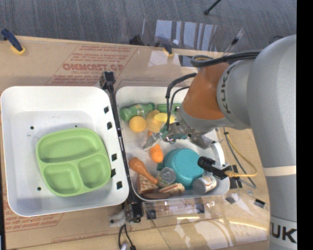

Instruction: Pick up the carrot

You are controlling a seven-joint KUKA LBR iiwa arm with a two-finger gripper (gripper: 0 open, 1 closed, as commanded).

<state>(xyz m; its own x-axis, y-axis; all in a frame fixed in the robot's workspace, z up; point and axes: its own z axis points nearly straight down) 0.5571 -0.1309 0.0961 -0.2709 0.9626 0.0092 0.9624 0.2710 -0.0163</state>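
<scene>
The carrot [156, 154], a short orange piece, is in the right bin [126, 95] just left of a teal bowl [184, 165]. My gripper [159, 138] reaches down from the right, and its tip sits directly above the carrot, touching or nearly touching its upper end. The wrist and orange band hide the bin's back right part.
A green vegetable [133, 111], a yellow fruit [137, 124] and another yellow item [157, 121] crowd the bin's back. An orange-brown piece [140, 166], a tin [167, 176] and a grey cup [204, 184] lie in front. The left bin [15, 103] holds a green divided plate [73, 160].
</scene>
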